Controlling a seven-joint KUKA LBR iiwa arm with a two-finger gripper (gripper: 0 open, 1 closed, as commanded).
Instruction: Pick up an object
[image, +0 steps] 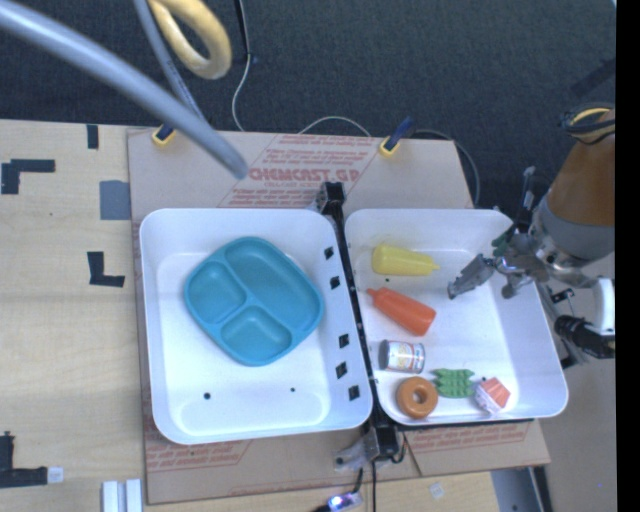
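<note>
Fingers of your grey two-finger gripper (478, 277) stand apart over the upper right of the shallow white right-hand bin (520, 345), with nothing between them. You have the yellow plastic corn cob (403, 262) and the orange plastic carrot (402, 310) to its left, well apart from it (the small glass jar (402, 355), brown doughnut (417, 397), green toy piece (453, 382) and pink-and-white packet (490, 395) lie along the near edge). Your left-hand white bin (160, 300) holds the blue three-compartment plastic plate (253, 299).

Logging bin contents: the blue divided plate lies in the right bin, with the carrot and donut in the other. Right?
Not quite: the camera view shows the blue divided plate in the left bin. The carrot and donut lie in the other, the right bin.
</note>
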